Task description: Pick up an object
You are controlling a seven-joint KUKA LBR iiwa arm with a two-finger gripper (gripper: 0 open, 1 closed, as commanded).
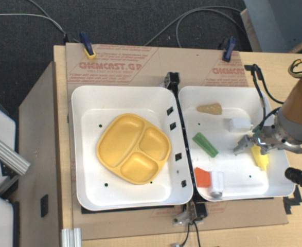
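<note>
I take the green block (pixel 205 144) as my landmark. Left of it, the divider between the bins blocks any sideways sweep, and beyond that the yellow tray (pixel 134 148) fills most of the left bin (pixel 84 138). Above the block lie a tan piece (pixel 209 108) and a white block (pixel 239 124), with open floor between. Below it, an orange block (pixel 202 178) and a white cylinder (pixel 216 183) crowd the near rim. Right of it, my pincer (pixel 251 144) and a yellow object (pixel 260 157) take up the space.

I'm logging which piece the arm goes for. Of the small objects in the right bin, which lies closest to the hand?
The yellow piece, right beside the hand at the bin's right side. The green block, orange block and tan piece lie farther left.
</note>
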